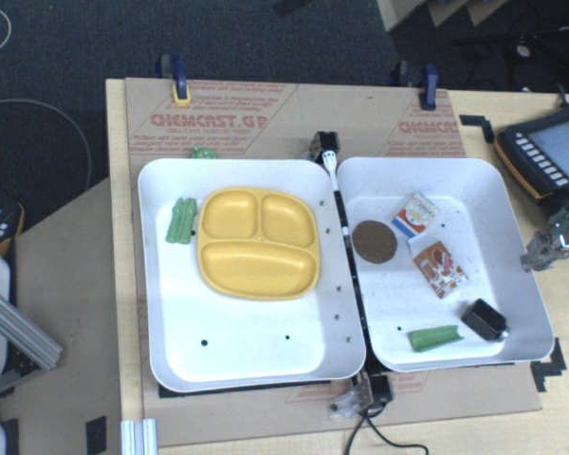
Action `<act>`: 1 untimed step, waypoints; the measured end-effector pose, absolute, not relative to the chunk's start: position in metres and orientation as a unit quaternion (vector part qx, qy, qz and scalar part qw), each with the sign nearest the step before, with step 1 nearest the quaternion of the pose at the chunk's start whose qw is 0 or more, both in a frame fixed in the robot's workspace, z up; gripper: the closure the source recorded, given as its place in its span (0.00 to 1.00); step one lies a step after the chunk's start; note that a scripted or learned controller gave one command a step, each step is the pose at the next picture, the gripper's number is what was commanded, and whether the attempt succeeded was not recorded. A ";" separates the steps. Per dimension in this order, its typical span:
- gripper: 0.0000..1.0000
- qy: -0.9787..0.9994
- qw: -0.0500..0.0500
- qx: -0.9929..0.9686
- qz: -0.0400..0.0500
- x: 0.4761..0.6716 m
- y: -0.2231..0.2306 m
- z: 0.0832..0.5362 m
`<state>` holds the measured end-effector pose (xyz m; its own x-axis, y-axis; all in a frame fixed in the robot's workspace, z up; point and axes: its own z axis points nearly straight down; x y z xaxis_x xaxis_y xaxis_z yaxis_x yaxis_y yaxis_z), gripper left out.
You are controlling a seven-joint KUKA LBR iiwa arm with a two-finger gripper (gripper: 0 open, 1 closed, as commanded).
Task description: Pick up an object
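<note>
Two white bins sit side by side on a bench [266, 112] topped with a brown board.

Left bin [171, 349]: a yellow plate [259, 243] with three compartments lies in the upper half. A green bundle [181, 221] lies just beside its left edge, near the bin's left wall. The lower half of this bin is bare white floor.

Right bin [512, 207]: a brown disc [374, 241] lies flat near the left wall. A small carton [415, 215], red, white and blue, lies just to its upper right. A red packet [440, 267] lies below the carton, close to it. A green piece [433, 337] lies near the front wall, and a black block [484, 319] sits just beside it to the right, tilted.

Gripper [548, 249]: a grey metal assembly shows at the right edge, outside the right bin's wall and well apart from every item. Its state cannot be told; too little detail is visible. Nothing is seen held in it.

Two blue clamps [178, 70] grip the board's far edge.
</note>
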<state>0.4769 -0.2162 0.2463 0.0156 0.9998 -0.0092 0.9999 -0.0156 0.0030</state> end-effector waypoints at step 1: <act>1.00 0.709 -0.003 0.705 0.000 0.479 -0.117 0.205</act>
<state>0.4790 -0.1168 0.2047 -0.0055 1.0000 0.0042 1.0000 0.0055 -0.0054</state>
